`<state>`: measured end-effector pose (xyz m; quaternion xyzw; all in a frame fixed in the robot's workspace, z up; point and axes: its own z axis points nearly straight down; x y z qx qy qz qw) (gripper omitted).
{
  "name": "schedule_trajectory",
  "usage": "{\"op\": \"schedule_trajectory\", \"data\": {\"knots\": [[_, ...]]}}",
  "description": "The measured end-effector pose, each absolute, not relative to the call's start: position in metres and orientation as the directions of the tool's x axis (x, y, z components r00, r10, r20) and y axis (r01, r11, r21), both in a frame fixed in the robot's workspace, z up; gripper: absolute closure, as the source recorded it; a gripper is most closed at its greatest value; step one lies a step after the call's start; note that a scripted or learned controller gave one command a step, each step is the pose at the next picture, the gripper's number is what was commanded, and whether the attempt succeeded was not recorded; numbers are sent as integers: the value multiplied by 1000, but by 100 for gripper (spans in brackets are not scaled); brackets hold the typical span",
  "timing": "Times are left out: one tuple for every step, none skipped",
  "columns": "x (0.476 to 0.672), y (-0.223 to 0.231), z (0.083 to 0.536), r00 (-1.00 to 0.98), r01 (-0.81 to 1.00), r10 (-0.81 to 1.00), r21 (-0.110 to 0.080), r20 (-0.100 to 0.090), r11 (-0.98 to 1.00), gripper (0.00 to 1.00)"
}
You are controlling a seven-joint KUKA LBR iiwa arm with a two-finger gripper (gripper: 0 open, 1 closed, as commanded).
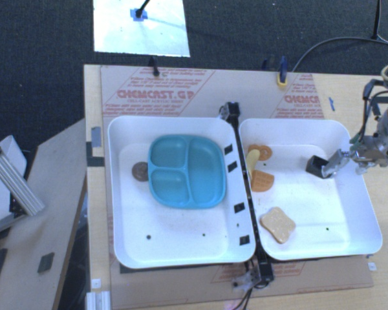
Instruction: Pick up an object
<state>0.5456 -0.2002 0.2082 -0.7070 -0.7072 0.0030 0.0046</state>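
Observation:
In the right bin (359, 234) lie several toy foods. A tan bread slice (277, 225) rests near the front. An orange wedge (262, 181), a yellow piece (252, 160) and a round orange biscuit (263, 152) cluster by the left wall. My gripper (362, 155) hangs over the right bin's right side, well apart from all of them. A blue divided plate (185, 171) fills the middle of the left bin (126, 237), with a small brown disc (140, 171) at its left edge.
The two bins meet along a central divider (240, 186) with black clips. The bins stand on a cardboard sheet (181, 92). A yellow clamp (282, 77) and cables lie behind the right bin.

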Motion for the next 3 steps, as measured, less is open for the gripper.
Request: {"op": "schedule_trajectory", "data": {"knots": [[549, -200, 215, -4, 1000, 1000, 2, -1, 4, 0], [555, -197, 172, -4, 1000, 1000, -1, 0, 4, 0], [559, -188, 114, -6, 1000, 1000, -2, 1, 6, 0]]}}
